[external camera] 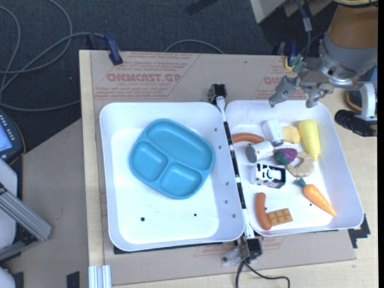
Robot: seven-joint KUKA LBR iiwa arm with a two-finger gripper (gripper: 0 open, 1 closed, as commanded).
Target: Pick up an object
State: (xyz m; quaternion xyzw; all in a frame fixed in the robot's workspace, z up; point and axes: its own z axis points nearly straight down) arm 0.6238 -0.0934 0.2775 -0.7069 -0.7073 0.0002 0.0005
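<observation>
Looking down at the bench, we are seeing the left bin (114,179) carrying a blue divided plate (172,158) near its middle. Moving right, the right bin (348,188) is holding a cluster of toy foods: a sausage (247,138) by its left wall, a second sausage (260,210) and a brown wafer (279,216) near its front edge, a black-and-white piece (270,174) in the centre, a purple piece (285,156), a corn cob (291,134), a yellow bottle (310,138) toward the back right corner, and a carrot (318,198) by the right side.

Above the bin's back edge, the gripper (298,93) is hanging with its jaws spread wide, pinching nothing and touching nothing. The arm is reaching in from the upper right, its orange band (354,14) above the grey wrist, fingers pointing down toward the back rim.
</observation>
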